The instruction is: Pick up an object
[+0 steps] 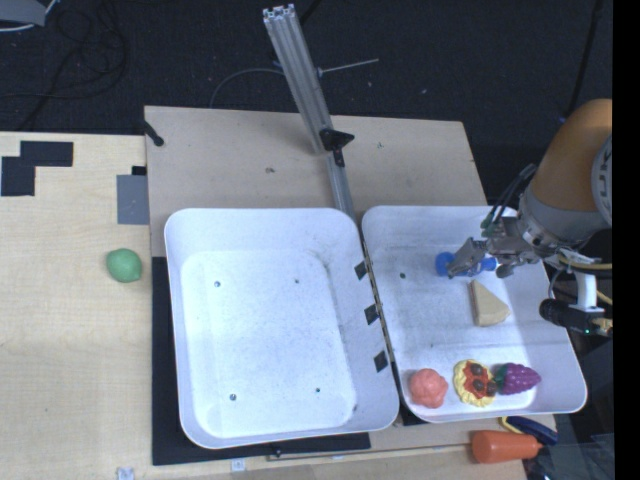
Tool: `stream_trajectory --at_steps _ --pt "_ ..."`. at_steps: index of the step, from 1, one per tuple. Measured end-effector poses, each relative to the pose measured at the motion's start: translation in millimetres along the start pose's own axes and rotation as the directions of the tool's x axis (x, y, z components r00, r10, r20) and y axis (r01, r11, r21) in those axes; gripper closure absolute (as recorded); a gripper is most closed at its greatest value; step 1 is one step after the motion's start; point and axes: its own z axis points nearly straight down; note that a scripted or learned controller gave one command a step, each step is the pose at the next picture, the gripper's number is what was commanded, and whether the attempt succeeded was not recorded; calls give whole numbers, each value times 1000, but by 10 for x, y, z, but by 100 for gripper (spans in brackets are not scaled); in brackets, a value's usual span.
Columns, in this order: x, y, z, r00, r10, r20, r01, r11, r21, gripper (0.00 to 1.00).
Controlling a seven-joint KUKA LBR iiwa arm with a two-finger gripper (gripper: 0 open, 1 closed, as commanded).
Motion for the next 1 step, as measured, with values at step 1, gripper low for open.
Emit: stream_trajectory --at_steps 1 --pt "9 -8 530 1000 0 0 0 1000 0 0"
